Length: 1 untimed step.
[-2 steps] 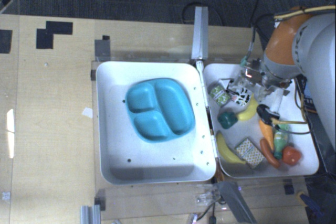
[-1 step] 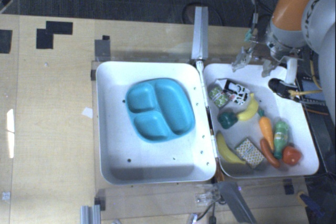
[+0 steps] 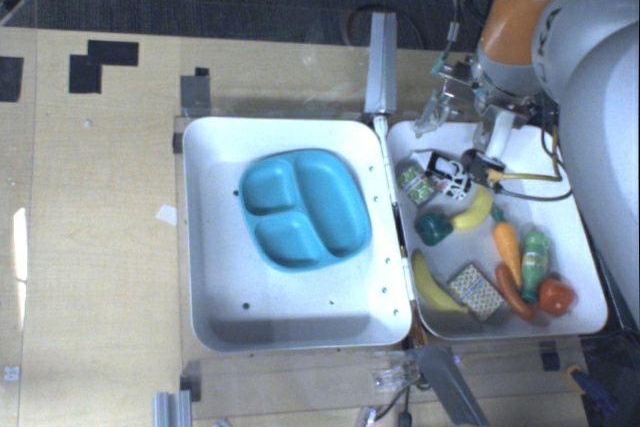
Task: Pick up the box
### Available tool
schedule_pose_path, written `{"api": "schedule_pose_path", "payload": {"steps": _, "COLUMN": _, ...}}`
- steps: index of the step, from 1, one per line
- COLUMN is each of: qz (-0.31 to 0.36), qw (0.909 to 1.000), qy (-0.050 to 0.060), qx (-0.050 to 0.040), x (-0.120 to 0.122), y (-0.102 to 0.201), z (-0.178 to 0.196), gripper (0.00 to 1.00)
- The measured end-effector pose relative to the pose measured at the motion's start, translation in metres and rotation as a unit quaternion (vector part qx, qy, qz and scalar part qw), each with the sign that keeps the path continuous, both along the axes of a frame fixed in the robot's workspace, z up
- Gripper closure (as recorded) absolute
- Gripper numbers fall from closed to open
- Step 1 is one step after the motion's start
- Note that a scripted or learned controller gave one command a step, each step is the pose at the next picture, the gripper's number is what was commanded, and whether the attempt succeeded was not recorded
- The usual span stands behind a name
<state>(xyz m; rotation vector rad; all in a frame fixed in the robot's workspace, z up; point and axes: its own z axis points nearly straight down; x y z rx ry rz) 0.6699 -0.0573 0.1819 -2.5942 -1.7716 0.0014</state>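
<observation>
Arm [image 3: 580, 25] bent over right bin's [image 3: 590, 315] far edge, end effector [image 3: 462, 120] state unclear, box [image 3: 475, 290] well apart.

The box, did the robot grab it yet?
Not yet. The box, the small patterned one, lies flat at the front of the right bin beside a banana and a carrot. The gripper hangs over the bin's far edge, well away from the box. Nothing looks done so far. What is left: move over the box, come down, grip it and lift it.
</observation>
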Motion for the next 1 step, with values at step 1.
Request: {"api": "schedule_pose_path", "payload": {"steps": 1, "qz": 0.019, "qw": 0.9998, "qy": -0.003, "qx": 0.0006, "x": -0.1072, "y": 0.0167, "z": 0.0036, "gripper": 0.00}}
